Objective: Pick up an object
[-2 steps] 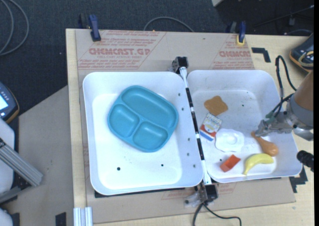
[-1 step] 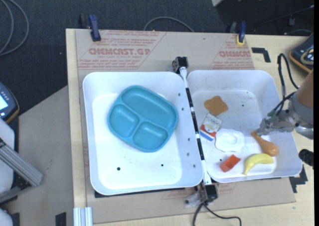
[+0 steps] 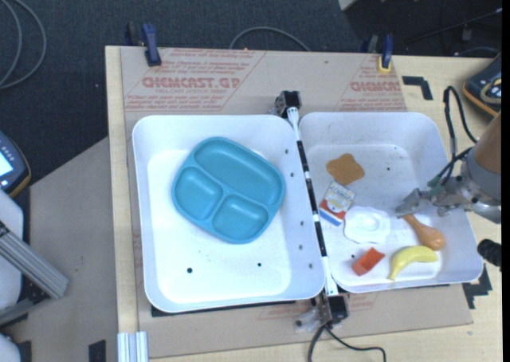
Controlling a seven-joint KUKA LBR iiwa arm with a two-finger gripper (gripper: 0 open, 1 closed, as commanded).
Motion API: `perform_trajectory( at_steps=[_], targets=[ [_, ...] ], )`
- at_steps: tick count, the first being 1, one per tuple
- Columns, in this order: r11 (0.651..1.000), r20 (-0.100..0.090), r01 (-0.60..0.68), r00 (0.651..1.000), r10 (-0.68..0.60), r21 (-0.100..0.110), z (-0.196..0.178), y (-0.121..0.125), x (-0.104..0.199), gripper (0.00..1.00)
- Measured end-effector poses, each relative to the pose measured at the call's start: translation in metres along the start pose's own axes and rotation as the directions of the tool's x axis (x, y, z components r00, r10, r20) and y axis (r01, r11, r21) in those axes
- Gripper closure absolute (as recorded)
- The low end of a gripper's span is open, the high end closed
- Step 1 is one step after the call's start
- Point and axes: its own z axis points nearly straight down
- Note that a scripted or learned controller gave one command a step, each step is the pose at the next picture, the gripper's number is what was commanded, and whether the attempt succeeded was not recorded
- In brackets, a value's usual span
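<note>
Because the gripper (image 3: 408, 205) sits low over the drumstick (image 3: 425, 231), you're lined up to grab; its jaw state you cannot tell.

Both bins white: left bin (image 3: 151, 193), right bin (image 3: 430, 133). Left bin holds a plain light-blue divided plate (image 3: 229, 189). In the right bin: tan-brown flat piece (image 3: 345, 168); just below it a white carton (image 3: 338, 202) with a red and blue stripe; white lump (image 3: 366, 226) beside the carton; red block (image 3: 368, 261) below the lump; yellow banana (image 3: 413, 260) right of the block; orange-tan drumstick (image 3: 425, 232) above the banana. Bench board (image 3: 191, 81) is pale tan with red lettering.
</note>
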Motion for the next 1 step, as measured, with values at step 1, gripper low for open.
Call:
perform_trajectory(
  at_steps=[1],
  targets=[
    [1.0, 0.002, 0.0, 1.0, 0.0, -0.003, -0.0104, 0.0009, -0.0001, 1.0]
  ],
)
